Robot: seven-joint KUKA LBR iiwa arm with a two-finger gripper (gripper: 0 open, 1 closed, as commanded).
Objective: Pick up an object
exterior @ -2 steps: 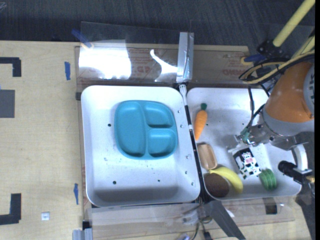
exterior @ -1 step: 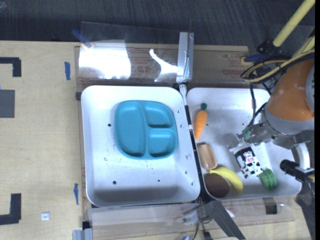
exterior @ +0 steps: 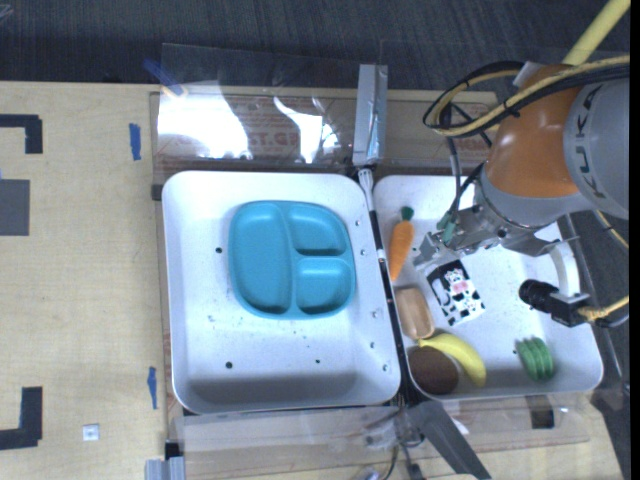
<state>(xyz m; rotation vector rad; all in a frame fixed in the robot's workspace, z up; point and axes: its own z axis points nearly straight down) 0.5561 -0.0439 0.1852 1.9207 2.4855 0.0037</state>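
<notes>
My gripper hangs over the right bin, near its left-middle part. Just below it lies a small black-and-white patterned box, close to the gripper tip; I cannot tell whether they touch. An orange carrot with a green top lies along the bin's left wall, left of the gripper. Lower down rest a tan bread-like piece, a yellow banana, a brown round thing and a green ridged thing.
The left bin holds a blue divided plate. A metal divider and clear sheet stand behind the bins. The arm's grey and orange wrist with yellow cables covers the right bin's upper right.
</notes>
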